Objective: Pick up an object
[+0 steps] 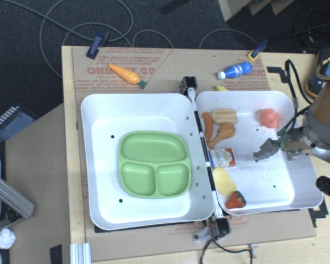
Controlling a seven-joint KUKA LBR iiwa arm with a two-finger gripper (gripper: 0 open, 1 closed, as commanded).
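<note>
Nearest the camera, at the right bin's (275,100) front-left corner, lie a red strawberry-like piece (235,201) and a yellow piece (222,180) touching it. Behind them, along the bin's left wall: a small printed packet (223,158), a brown drumstick shape (223,132), a sausage (209,125) and a tan bun (224,116). A pink lump (269,117) sits alone near the back right.

Gripper (262,152) hovers over bare bin floor right of the packet, nothing between its fingers; at this resolution I cannot tell whether they are spread or closed.

Judgement: the pink lump looks the easiest pick, with free floor all round it. The left-wall items are crowded against each other and the wall, so a finger could land on a neighbour or on the rim. If going for the packet, approach from the open right side.

Room: centre and right of this bin are open. The left bin (99,147) carries a green divided plate (154,164). Outside the bins, a carrot (126,74) and a blue bottle (235,70) lie on the bench (77,81).
</note>
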